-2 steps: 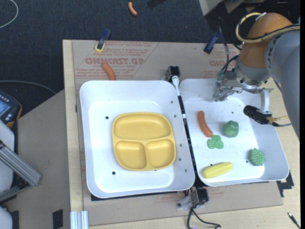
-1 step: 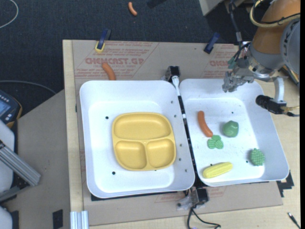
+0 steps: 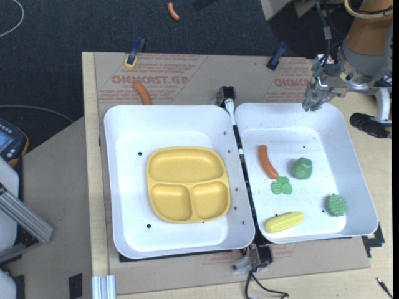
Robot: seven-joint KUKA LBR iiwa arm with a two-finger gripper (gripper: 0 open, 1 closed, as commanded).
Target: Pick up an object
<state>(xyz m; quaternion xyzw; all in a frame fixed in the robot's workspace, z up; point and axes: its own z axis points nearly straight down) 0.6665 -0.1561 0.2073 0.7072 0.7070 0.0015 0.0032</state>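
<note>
The robot's hand [image 3: 313,99] hangs over the far right corner of the right bin [image 3: 355,161], just at the bin's far rim. It is small and dark here, and I cannot tell if it is spread or pressed together. Nothing shows between its tips.

The right bin holds five toy foods. An orange hot dog [image 3: 267,161] lies near the bin's left side, tilted a little. A round green pepper [image 3: 302,168] sits just to the right of it, in the middle of the bin. A small green broccoli [image 3: 281,186] lies just in front of the hot dog and near the pepper. A yellow corn cob [image 3: 284,221] lies on its side near the front edge of the bin. A bumpy green piece [image 3: 336,205] sits near the front right corner, well apart from the corn.

The left bin [image 3: 124,167] holds a yellow plate [image 3: 187,184] with three parts, one big part at the back and two smaller ones in front. It sits in the middle of that bin.

Another orange hot dog [image 3: 143,93] lies on the bench [image 3: 187,76] behind the left bin, near its far left corner. One more small orange piece [image 3: 173,11] lies on the dark floor [image 3: 75,17] past the bench. Two clips [image 3: 133,53] grip the far edge of the bench.
</note>
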